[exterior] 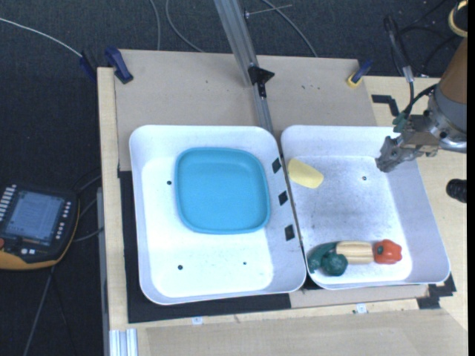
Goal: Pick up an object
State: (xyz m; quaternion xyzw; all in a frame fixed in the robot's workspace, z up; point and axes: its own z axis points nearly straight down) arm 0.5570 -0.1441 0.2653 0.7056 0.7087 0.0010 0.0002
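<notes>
In the right bin (415, 199) a pale yellow lump (305, 173) lies near the far left corner. Along that bin's near edge sit a dark green object (328, 261), a tan roll-shaped object (355, 252) and a red tomato-like piece (387, 251), side by side. My gripper (390, 156) hangs over the bin's far right corner, well away from all of them. Nothing shows between its fingers.
The left bin (148, 199) holds a square light-blue plate (223, 190). A metal pole (239, 28) slants down to the gap between the bins. A handheld controller (33, 225) lies on the floor at the left, with cables across the dark floor.
</notes>
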